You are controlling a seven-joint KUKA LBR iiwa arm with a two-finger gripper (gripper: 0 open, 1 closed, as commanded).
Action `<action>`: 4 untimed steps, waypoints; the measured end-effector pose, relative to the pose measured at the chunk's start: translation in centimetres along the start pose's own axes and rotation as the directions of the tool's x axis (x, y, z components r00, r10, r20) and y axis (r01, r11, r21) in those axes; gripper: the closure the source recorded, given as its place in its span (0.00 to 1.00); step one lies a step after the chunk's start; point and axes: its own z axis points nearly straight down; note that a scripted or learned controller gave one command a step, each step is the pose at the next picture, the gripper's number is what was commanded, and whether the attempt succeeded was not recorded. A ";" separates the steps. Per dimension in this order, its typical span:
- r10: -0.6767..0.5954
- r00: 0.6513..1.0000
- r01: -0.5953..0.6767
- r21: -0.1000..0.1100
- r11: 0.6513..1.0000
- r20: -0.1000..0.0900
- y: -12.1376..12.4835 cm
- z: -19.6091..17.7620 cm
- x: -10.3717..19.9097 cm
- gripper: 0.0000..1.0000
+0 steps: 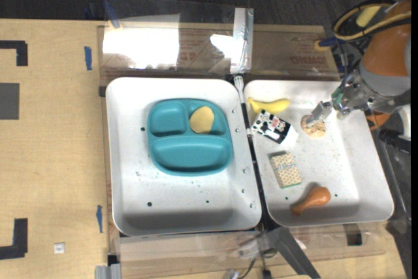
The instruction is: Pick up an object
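Camera view. The task is at an early stage: no object has been lifted, and every item rests on a bin floor. The grasp and the lift both remain to be done.

The claw (320,115) sits low in the right bin (366,166), near its back edge, with the arm (385,68) reaching in from the right. The claw tips stand directly over a small round tan object (315,128) (possibly a cookie or a cracker; the picture is too coarse to tell). Claw and object appear to touch or nearly touch. Whether the claw is wide, narrow or closed on anything cannot be told from this angle.

Judged from position, the round tan object is the likely target. Other candidates in the same bin:

- a banana (269,105), to the left of the claw, near the bin's back-left corner;
- a black-and-white printed packet (271,127), just in front of the banana;
- a small patterned card (286,170), nearer the middle;
- a brown pear-shaped item (311,200), at the front, well apart from the claw.

The left bin (130,160) holds a teal divided plate (189,147) with a yellow round piece (201,119) in one compartment.
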 end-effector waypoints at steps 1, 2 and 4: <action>-0.019 1.000 0.019 -0.004 1.000 0.003 -0.8 4.6 1.6 0.00; -0.054 0.999 0.054 -0.004 0.999 0.001 5.1 4.6 4.2 0.00; 0.028 1.000 -0.028 -0.006 1.000 0.003 -1.3 4.5 6.4 0.00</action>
